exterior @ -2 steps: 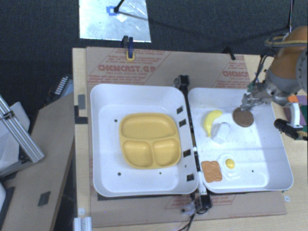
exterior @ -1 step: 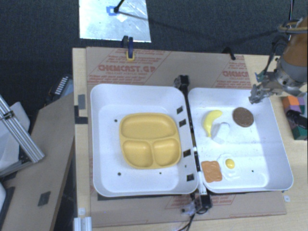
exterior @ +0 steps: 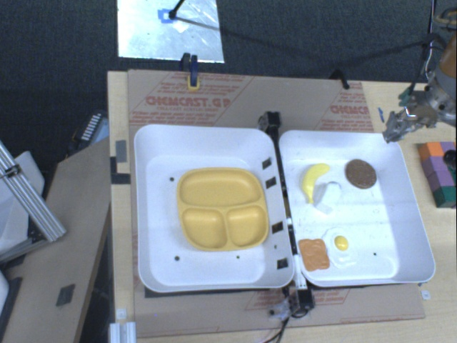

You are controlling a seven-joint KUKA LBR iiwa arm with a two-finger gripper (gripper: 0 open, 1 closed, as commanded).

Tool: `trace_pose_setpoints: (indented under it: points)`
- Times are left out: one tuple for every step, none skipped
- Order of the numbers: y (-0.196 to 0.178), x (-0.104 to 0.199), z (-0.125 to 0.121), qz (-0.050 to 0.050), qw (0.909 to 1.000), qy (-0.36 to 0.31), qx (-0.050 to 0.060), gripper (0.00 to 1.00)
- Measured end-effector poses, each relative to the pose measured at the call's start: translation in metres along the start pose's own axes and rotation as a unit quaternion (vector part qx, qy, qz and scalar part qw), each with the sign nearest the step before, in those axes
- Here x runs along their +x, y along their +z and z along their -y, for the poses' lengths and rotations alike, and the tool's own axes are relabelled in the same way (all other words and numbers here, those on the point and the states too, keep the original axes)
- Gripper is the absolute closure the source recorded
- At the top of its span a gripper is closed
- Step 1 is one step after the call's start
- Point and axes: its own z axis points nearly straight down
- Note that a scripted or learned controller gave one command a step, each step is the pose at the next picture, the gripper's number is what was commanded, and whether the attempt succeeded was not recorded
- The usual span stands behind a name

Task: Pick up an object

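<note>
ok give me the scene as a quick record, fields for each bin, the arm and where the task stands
left bin: holds a yellow divided tray with three compartments
right bin: banana, brown round patty, toast slice, fried egg
item layout: banana and patty toward the far side, toast and egg at the near side, side by side
pincer: above the far right corner of the right bin, nothing seen between its fingers
beside bench: coloured blocks right of the right bin
task state: no object picked up yet
</note>
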Motion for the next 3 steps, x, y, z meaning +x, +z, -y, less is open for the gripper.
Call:
trace_pose_setpoints:
  points:
    - [-0.017, 0.000, -0.001, 0.000, 1.0000, 0.000, 0.001, 1.00]
    - [-0.014, 0.050, 0.023, -0.001, 1.0000, -0.001, 0.004, 1.00]
    - [-0.005, 0.110, 0.039, -0.002, 1.0000, -0.002, 0.004, 1.00]
